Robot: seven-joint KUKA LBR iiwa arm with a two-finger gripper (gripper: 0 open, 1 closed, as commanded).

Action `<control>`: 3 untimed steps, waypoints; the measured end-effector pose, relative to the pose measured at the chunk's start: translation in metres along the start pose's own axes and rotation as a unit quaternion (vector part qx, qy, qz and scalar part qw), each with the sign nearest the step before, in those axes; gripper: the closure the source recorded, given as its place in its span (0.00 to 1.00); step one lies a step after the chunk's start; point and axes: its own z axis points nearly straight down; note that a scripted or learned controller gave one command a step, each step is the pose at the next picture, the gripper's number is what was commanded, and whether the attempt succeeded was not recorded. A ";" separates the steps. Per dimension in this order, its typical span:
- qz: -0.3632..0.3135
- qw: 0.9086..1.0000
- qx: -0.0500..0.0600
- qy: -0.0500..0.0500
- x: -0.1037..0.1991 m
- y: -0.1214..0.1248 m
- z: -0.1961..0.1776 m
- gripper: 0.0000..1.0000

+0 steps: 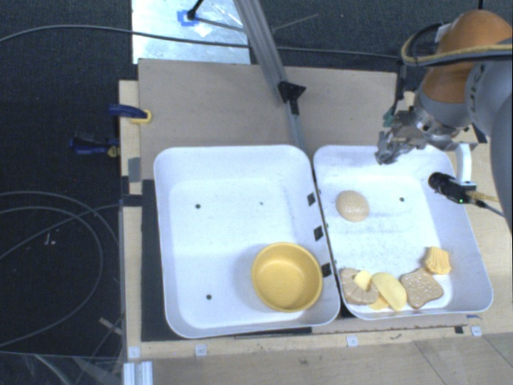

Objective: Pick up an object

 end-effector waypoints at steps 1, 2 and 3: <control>-0.001 1.000 -0.001 0.000 -0.005 0.008 -0.063 1.00; -0.001 1.000 0.000 0.000 -0.005 0.011 -0.118 1.00; -0.002 1.000 0.004 0.001 0.039 -0.016 -0.107 1.00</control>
